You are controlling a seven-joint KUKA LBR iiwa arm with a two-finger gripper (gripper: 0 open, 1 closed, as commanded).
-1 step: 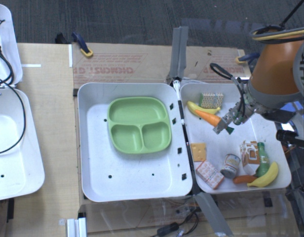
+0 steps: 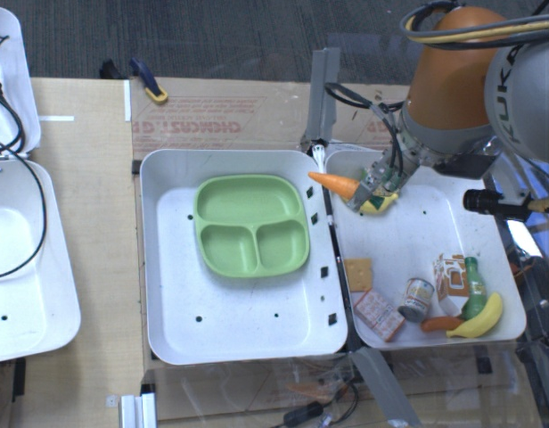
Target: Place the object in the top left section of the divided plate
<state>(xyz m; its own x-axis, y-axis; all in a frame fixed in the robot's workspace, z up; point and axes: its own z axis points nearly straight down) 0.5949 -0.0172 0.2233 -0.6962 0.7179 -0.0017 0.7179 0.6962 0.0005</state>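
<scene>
Camera view: judged carrot, just beside gripper toward divided plate, light, rigid, slick, best pinched mid-body; couldn't tell gripper's spread.

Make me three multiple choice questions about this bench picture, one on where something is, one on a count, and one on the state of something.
1. Where is the green divided plate?
A. in the left bin
B. in the right bin
C. on the cardboard behind the bins

2. How many sections does the plate have?
A. two
B. three
C. five

3. How does the carrot lie?
A. flat inside a plate section
B. across the rims where the two bins meet
C. standing upright in the left bin's centre

Answers: 1 A, the plate sits in the left bin. 2 B, one large section and two smaller ones show. 3 B, the carrot spans the divide beside the gripper.
</scene>
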